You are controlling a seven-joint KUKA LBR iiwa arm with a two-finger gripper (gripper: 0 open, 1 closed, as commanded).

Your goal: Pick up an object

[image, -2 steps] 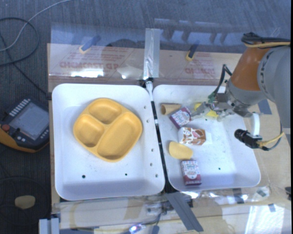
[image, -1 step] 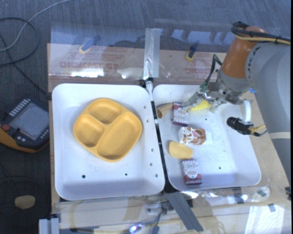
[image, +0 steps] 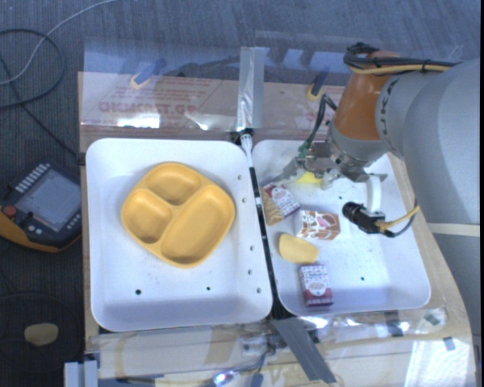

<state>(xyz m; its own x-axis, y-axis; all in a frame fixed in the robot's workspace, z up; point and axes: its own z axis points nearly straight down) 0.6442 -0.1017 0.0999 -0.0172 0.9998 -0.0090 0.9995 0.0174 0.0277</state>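
Note:
My gripper point(image: 313, 168) reaches down into the back of the right bin point(image: 387, 280), below the orange band point(image: 359, 111) of the arm. A small yellow object point(image: 307, 178) lies right under it, partly hidden. In front of it lie a brown and white snack packet point(image: 278, 201), a red and white packet point(image: 318, 225), a pale yellow wedge point(image: 297, 249) and a dark red box point(image: 315, 285). A yellow divided plate point(image: 177, 213) sits in the left bin point(image: 113, 289).
The ridge between the two bins point(image: 260, 232) runs just left of the packets. A black plug on a yellow cable point(image: 365, 217) hangs over the right bin. A teach pendant point(image: 40, 208) lies on the floor to the left.

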